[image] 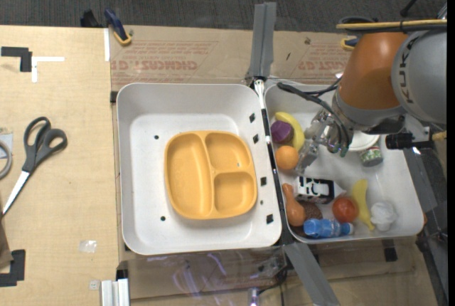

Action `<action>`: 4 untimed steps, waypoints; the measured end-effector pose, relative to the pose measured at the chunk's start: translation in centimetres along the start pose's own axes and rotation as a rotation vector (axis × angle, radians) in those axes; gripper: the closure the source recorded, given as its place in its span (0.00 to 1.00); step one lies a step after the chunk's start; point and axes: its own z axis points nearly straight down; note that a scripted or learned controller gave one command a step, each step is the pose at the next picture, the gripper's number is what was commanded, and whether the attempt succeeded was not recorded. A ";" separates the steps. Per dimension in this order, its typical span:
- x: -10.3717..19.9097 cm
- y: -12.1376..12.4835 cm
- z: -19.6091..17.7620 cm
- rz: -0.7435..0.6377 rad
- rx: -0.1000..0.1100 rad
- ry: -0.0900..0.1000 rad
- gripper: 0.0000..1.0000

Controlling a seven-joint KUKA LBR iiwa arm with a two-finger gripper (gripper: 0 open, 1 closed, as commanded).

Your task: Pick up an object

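Several loose pieces crowded into the right-hand shallow white plastic bin (pixel 409 176), all placed below by reference to the tool (pixel 311 155).

Nearest the camera, well below the tool in the view: small blue plastic bottle (pixel 327 228) lying on its side, long axis running across the view. Just behind it, round red tomato-like ball (pixel 345 208), brownish-orange oblong piece (pixel 293 210) and curved yellow banana shape (pixel 362 201), all still below the tool and apart from it.

Closer in, directly beneath the tool in the view and just beside it: flat black-and-white box (pixel 315 188), long axis also crosswise.

Level with the tool, just beside it on the side toward the divided yellow plastic tray (pixel 211 173): small round orange ball (pixel 286 157), looking close to touching, though contact not clear. Judged the likeliest target: nearest thing, round, so no long axis to line up with, only a short sideways shift toward the tray needed.

Beyond the tool, farther up the view on that same tray side: purple rounded piece (pixel 282 131), pressed against a second yellow banana shape (pixel 286 119).

Tool low over the bin, hanging from the grey arm with orange band (pixel 373 77); impossible to tell how far open from this angle, and nothing visibly gripped.

Risk, as a guess: crowding around the ball, with the box close beneath.
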 end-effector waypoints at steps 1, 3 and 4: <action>1.5 -1.5 0.1 0.631 0.004 0.003 0.00; -2.7 0.8 -1.0 0.563 0.003 -0.003 1.00; -3.9 6.4 -10.0 0.691 0.003 0.001 1.00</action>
